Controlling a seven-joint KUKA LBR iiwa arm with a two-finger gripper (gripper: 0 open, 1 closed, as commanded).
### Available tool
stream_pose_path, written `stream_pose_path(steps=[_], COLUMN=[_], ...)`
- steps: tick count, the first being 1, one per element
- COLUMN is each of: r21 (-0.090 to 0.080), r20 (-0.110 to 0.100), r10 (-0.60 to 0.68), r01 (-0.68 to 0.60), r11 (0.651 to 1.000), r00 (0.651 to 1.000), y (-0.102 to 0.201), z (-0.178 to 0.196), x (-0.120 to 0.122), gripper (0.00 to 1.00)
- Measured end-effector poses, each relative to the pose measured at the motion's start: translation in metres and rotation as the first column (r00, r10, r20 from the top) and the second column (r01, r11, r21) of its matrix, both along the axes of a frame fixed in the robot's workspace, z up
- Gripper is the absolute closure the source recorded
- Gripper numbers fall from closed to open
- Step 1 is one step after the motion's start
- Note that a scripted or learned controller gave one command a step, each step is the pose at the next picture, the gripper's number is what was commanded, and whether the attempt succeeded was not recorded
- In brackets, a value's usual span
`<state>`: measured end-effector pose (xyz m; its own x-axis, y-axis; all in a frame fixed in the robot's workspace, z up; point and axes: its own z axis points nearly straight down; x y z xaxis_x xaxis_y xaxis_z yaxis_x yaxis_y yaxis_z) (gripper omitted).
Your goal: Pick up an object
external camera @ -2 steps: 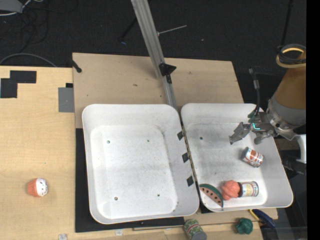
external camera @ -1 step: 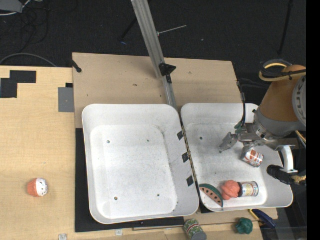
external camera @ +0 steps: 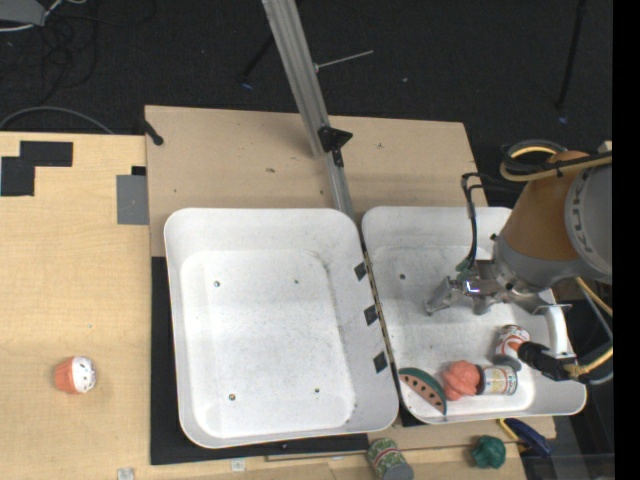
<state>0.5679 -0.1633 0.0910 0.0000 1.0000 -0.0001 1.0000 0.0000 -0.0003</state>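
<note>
My gripper hangs over the middle of the right bin, below the grey arm with its orange band. Its two metal fingers stand apart, open, with bare bin floor between them. Several small objects lie along the bin's near edge, below and right of the gripper: a watermelon-slice toy, a pink-red ball, a small labelled bottle on its side and a red-and-white can. None of them touches the gripper.
The left bin sits beside the right one, joined by black clips. An aluminium rail slants in from the back. An orange-white ball lies on the wooden bench at left. Two green items sit outside the bins' front edge.
</note>
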Motion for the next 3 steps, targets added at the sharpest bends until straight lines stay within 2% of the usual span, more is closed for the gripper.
stream_pose_path(steps=[1, 3], r21=[0.001, -0.001], r20=[-0.001, 0.005], r10=[-0.003, 0.001], r01=[0.003, -0.001], r11=[1.0, 1.0], r00=[1.0, 1.0], y=[-0.001, 0.001], z=[0.011, 0.134], x=[0.0, 0.003], gripper=[1.0, 1.0])
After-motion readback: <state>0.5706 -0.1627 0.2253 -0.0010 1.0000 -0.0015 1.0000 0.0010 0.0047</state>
